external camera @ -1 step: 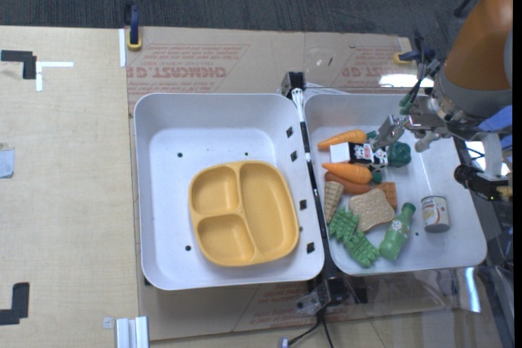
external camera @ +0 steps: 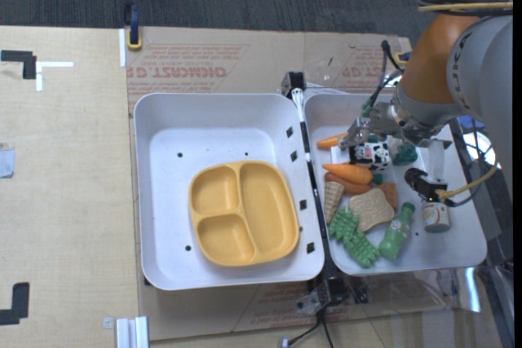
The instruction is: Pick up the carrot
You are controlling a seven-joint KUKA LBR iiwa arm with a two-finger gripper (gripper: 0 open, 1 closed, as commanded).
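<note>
- The carrot lies on its side in the right bin, near that bin's left wall, with its thick end toward the middle and its point toward the divider.
- A second, smaller orange piece lies just above it, close to the left wall; it may be another carrot, so the pick has to tell the two apart.
- Below the carrot sit a waffle cone, a slice of bread and a green bumpy vegetable, all crowded together, which leaves little room to reach the carrot from that side.
- A green bottle lies further right, and a small can rests near the bin's right side.
- The tool hangs over the right bin just above and to the right of the carrot, beside a small black-and-white toy; I cannot tell how it is set, and nothing is visibly held.
- The arm comes in from the right, low over the bin, seemingly placed for a descent on the carrot.
- The left bin carries a yellow divided plate, well apart from the carrot.
- Both bins rest on the bench.
</note>
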